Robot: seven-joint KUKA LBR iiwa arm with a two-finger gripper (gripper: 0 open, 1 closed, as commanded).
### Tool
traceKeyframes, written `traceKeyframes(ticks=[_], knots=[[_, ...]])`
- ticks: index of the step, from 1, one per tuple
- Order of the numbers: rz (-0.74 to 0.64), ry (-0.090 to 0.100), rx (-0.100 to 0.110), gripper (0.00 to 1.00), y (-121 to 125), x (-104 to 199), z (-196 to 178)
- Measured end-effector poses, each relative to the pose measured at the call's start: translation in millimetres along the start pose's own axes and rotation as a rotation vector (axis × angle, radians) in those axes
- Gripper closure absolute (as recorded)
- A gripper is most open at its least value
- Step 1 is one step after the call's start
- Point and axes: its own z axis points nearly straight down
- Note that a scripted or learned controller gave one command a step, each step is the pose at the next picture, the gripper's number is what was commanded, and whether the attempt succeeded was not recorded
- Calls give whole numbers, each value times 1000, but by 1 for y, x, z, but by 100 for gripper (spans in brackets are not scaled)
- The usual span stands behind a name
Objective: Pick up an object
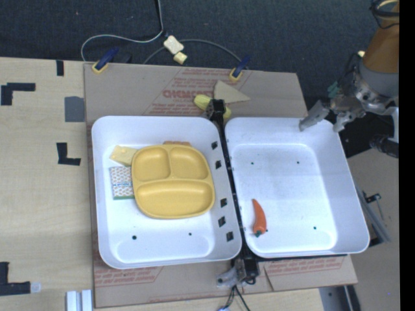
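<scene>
- We see the light wooden tabletop [39,193] carrying a brown cardboard sheet [272,92] under two shallow white plastic bins.
- The right bin [337,173] holds a small orange carrot-shaped toy [259,217] near its lower left corner, close to the divider.
- The left bin [104,173] holds a yellow three-compartment plastic tray [172,180], with a pale yellow flat piece [121,153] and a small patterned packet [120,182] just beside its left edge.
- The grey arm's gripper [322,116] sits over the right bin's upper right rim, well apart from the carrot; we cannot tell how its opening stands.
</scene>
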Motion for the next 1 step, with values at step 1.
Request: traceKeyframes(ticks=[1], knots=[[-3, 4, 7, 0, -38, 61, 46]])
